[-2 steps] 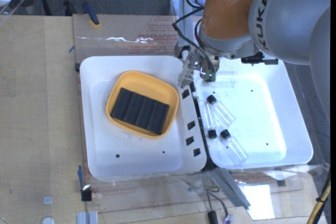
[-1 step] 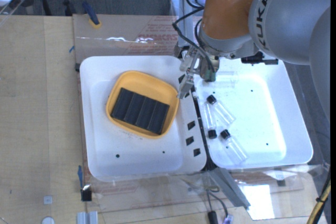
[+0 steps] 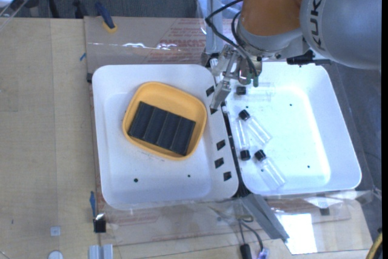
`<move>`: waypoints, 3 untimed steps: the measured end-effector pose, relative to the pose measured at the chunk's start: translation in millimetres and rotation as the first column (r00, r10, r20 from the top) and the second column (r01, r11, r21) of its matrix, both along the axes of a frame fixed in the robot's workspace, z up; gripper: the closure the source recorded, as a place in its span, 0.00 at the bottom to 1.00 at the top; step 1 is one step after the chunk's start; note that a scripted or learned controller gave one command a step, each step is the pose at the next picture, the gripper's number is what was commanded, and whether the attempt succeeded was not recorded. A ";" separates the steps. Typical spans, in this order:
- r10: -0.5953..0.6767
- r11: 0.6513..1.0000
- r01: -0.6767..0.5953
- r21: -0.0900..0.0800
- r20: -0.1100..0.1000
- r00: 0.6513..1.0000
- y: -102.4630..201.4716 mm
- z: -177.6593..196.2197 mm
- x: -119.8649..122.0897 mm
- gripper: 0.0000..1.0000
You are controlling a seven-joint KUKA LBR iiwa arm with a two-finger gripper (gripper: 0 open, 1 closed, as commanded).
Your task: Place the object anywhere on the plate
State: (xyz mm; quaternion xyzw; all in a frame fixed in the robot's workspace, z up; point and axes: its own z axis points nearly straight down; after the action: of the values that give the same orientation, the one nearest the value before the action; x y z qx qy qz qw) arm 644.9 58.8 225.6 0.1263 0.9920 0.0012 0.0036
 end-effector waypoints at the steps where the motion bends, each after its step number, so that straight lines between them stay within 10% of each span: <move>1: 0.244 0.970 -0.244 -0.001 -0.004 0.970 -41.9 -40.0 -8.0 0.00; 2: 0.444 0.896 -0.444 -0.001 0.000 0.896 23.9 -39.7 -8.1 0.00; 3: 0.456 0.890 -0.456 -0.003 0.002 0.890 -13.4 -25.8 5.8 0.00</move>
State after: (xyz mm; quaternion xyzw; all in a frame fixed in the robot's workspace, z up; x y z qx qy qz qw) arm 650.6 45.5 199.8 -0.1099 0.9939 0.0010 0.0045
